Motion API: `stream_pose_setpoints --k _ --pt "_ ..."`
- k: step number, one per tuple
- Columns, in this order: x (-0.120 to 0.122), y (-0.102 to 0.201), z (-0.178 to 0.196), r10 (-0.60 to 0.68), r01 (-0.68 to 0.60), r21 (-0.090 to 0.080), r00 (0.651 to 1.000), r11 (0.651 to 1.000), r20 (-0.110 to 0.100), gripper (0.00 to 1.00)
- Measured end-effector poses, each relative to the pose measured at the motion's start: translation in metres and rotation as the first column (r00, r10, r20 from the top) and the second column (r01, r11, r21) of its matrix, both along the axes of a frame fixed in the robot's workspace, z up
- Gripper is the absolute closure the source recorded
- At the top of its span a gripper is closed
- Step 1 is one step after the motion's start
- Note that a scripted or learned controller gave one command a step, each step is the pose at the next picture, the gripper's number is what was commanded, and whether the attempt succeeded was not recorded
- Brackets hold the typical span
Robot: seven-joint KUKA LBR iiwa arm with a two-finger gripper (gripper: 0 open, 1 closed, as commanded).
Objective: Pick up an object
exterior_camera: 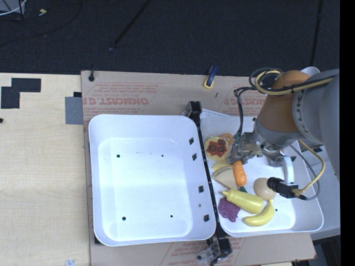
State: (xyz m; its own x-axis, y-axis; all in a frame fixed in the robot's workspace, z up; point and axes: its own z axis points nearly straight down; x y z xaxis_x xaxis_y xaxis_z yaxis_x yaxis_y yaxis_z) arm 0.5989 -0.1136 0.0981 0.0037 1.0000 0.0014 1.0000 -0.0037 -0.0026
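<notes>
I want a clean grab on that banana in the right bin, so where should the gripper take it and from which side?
Grip the banana at mid-curve, from straight above, fingers across its narrow width. It lies flat near the bin's front edge; the yellow bottle crowds its upper side.

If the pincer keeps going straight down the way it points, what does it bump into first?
Most likely the orange carrot. The pincer hangs right over its top end in the right bin. Depth is hard to judge from above, so it may already be touching.
</notes>
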Motion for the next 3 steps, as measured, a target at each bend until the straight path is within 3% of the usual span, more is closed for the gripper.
stream_pose_setpoints --k 1,2,3 --pt "-0.088 -0.009 -0.011 0.0 0.0 0.0 1.0 1.0 -0.006 1.0" --pt "0.039 0.05 0.097 0.014 -0.014 -0.001 1.0 1.0 0.02 1.0" --pt "-0.058 0.067 0.089 0.001 -0.001 0.001 1.0 1.0 -0.008 1.0"
